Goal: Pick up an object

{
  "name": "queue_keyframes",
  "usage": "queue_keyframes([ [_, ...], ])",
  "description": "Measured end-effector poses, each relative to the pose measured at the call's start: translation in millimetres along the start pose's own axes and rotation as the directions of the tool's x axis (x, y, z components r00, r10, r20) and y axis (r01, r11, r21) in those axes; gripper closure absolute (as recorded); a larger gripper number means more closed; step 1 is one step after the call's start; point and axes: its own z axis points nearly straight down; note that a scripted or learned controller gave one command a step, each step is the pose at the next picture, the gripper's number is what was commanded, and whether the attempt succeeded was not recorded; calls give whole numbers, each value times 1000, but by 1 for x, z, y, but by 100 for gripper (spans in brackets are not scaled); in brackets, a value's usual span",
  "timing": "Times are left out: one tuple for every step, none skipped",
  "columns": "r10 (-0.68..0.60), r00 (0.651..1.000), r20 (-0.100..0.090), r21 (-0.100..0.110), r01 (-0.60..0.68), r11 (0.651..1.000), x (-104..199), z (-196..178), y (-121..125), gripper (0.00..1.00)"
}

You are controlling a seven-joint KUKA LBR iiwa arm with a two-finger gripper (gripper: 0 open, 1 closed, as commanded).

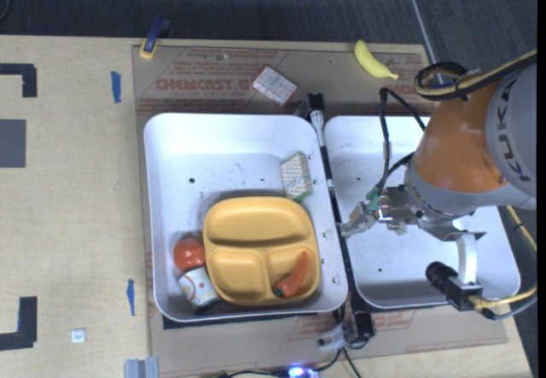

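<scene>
The arm's orange wrist hides most of the right bin (358,278); the tool (363,218) underneath is blurred, its state unreadable.

Two bins are sitting side by side on the surface (68,223), the left bin (171,146) touching the right bin (358,133) along a shared edge. In the left bin, a divided tray (256,240) is lying toward the near side, with a carrot-shaped piece (293,276) resting in its near right compartment. Two small objects (192,270) are sitting just left of the tray, one nearer than the other. A small packet (296,175) is lying beyond the tray, near the bin's right wall. The arm (465,154) is hanging over the right bin. Behind the bins, a banana (374,60) is lying to the right and a small box (273,84) further left.
</scene>
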Motion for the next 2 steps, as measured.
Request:
queue_keyframes([
  [1,1000,2,1,-1,1000,-75,34,23,0],
  [0,1000,0,0,0,1000,-73,99,57,0],
])
